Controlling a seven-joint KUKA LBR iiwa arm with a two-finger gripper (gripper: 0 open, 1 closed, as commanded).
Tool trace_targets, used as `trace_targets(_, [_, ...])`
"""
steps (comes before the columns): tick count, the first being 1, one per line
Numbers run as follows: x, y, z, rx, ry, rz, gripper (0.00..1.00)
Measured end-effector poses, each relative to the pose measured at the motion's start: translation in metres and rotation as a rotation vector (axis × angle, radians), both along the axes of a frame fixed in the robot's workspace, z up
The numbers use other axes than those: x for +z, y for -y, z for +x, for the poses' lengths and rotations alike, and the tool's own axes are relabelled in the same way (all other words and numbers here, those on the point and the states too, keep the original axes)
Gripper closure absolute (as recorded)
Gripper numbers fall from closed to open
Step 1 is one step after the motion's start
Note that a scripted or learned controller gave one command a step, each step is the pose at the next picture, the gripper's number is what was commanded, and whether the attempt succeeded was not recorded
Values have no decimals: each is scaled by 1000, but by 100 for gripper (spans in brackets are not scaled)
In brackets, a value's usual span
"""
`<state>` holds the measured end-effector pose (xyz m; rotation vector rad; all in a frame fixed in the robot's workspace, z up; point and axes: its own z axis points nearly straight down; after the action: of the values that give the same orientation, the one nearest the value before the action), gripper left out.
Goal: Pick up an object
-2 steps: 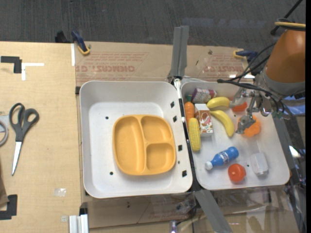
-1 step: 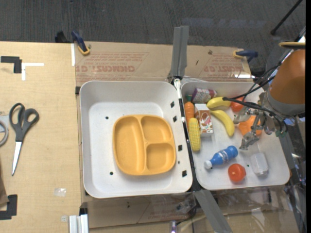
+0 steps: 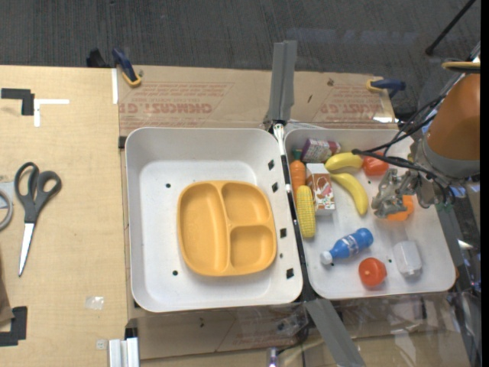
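From the camera above the bench (image 3: 61, 281), you see two white bins side by side: the left bin (image 3: 145, 228) carries a yellow divided plate (image 3: 227, 228), and the right bin (image 3: 428, 277) carries the loose things you can pick from. Along its left wall lie a carrot (image 3: 297, 176) and an ear of corn (image 3: 306, 211), with a small carton (image 3: 323, 193) just beside the corn. Two bananas (image 3: 350, 180) sit near the middle, a purple packet (image 3: 319, 149) lies above them toward the back wall, a blue bottle (image 3: 348, 246) lies tilted toward the front, a red ball (image 3: 372, 272) sits near the front wall, and a pale grey block (image 3: 407, 257) lies just right of the ball. The arm reaches in from the right, and its gripper (image 3: 391, 196) is low over the right part of that bin, just above a small orange piece (image 3: 397, 211). You cannot tell from this angle how far apart the fingers stand, nor whether the orange piece is between them or merely under them. As I judge it, the task is at the grasp itself: the approach is made, nothing is visibly lifted clear of the bin, and the closing and raising remain to be shown. Scissors (image 3: 32, 205) lie well apart on the bench at the left.
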<state>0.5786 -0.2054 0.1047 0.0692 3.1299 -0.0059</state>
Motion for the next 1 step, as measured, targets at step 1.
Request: trace_targets(1, [0, 0, 0, 0, 0, 0, 0])
